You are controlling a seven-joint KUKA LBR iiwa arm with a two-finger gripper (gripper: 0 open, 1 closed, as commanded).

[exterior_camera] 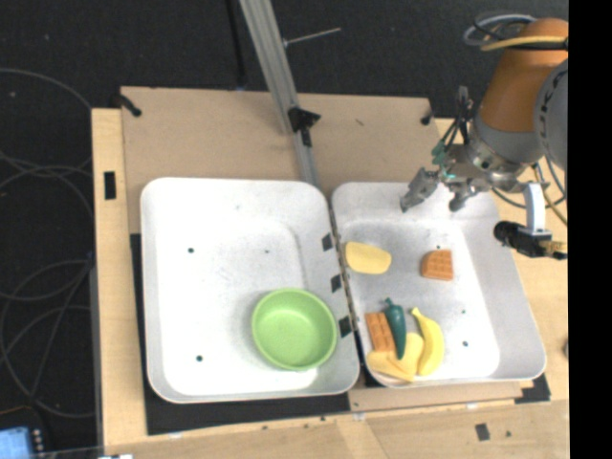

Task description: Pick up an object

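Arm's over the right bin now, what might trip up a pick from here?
The open gripper hangs near the right bin's far edge, away from every object. The yellow banana, green pepper and orange block lie packed together, so fingers may snag two. The small orange waffle piece sits alone, easier.

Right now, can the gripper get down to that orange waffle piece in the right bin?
Probably yes: the gripper hangs open over the right bin, and the waffle piece lies alone with bare floor around it.

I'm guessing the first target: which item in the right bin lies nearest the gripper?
The orange waffle-like square, alone below the gripper; the yellow lump sits farther left.
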